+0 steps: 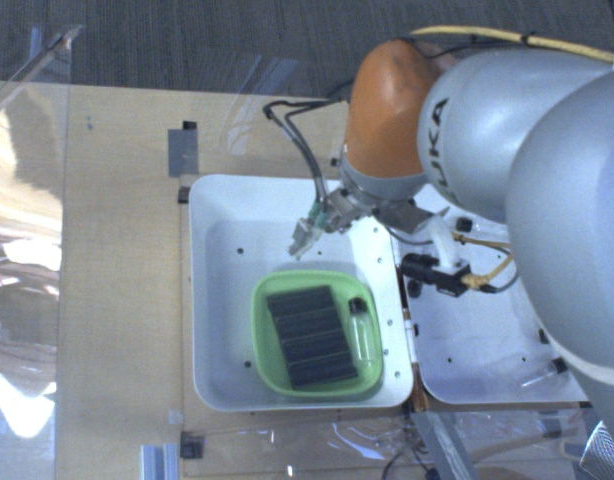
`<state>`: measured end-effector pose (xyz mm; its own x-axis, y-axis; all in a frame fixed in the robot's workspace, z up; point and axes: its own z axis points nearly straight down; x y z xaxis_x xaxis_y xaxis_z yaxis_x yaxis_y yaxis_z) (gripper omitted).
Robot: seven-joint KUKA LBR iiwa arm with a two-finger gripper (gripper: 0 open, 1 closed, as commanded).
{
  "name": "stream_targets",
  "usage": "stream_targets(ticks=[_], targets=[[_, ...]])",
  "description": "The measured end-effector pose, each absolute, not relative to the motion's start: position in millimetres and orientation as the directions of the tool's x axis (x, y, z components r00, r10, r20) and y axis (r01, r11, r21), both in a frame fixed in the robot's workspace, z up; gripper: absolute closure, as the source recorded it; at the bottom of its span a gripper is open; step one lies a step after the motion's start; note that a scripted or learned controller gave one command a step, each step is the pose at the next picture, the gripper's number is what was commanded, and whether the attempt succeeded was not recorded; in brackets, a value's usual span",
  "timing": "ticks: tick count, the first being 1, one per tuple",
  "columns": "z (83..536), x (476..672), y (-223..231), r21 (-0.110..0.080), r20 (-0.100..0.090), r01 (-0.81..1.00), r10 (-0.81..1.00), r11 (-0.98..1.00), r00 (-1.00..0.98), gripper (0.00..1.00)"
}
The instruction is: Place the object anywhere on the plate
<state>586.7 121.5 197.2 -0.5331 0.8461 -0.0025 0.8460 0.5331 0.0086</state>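
A green square plate (pixel 260 340) with rounded corners rests in the front part of the left white bin (pixel 219 268). On the plate lies a dark, ridged rectangular object (pixel 309 336), covering most of its middle. A small clear bottle-like object (pixel 360 326) lies along the plate's right side, next to the dark one. My gripper (pixel 305 236) hangs above the bin just behind the plate's back edge, pointing down and to the left. Nothing is seen in it.
The grey arm with its orange band (pixel 387 108) covers the back right of the left bin and much of the right bin (pixel 487 358). A black cable fitting (pixel 434 273) hangs over the divider between the bins. Bare bin floor lies left of the plate.
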Motion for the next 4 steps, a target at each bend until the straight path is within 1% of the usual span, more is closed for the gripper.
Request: stream_targets(ticks=[1,2,3,4], targets=[[178.5,618.1,156.7,0.006,-0.002,0.861,0.861,0.509,-0.509,0.0],[190.8,619.7,159.0,0.014,-0.005,0.857,0.857,0.515,-0.515,1.0],[255.0,582.4,207.0,0.01,-0.003,0.804,0.804,0.595,-0.595,1.0],[214.3,561.9,200.5,0.006,-0.002,0.73,0.73,0.683,-0.683,1.0]])
